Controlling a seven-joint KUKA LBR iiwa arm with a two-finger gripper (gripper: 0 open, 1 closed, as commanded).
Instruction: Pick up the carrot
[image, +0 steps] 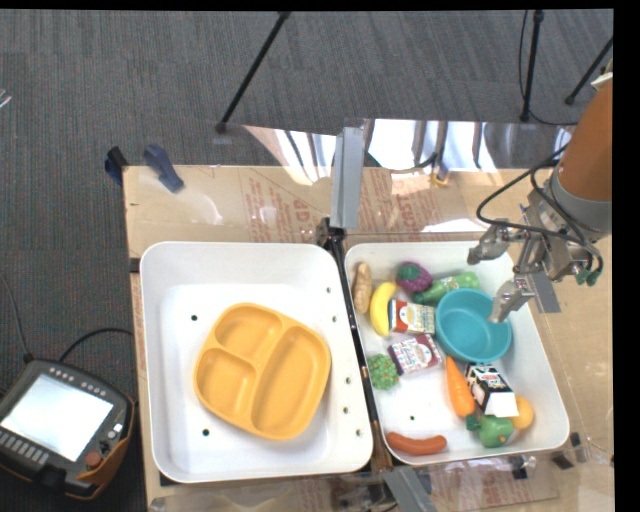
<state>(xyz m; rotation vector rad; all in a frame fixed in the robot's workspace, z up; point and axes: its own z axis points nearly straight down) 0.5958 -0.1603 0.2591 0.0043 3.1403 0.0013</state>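
Note:
The carrot (458, 388) is orange and slim. It lies in the right bin (545, 350), just below the teal bowl (472, 330), between a small red-and-white carton (413, 354) and a black-and-white carton (492, 390). My gripper (490, 283) hangs above the bowl's upper right rim, up and to the right of the carrot and well apart from it. Its two fingers (508, 300) are spread open with nothing between them.
The right bin is crowded: banana (381, 307), purple vegetable (412, 275), green pepper (450, 288), broccoli (382, 372), sausage (417, 443) and a yellow fruit (521, 412). A yellow divided plate (263, 370) lies in the left bin (170, 270).

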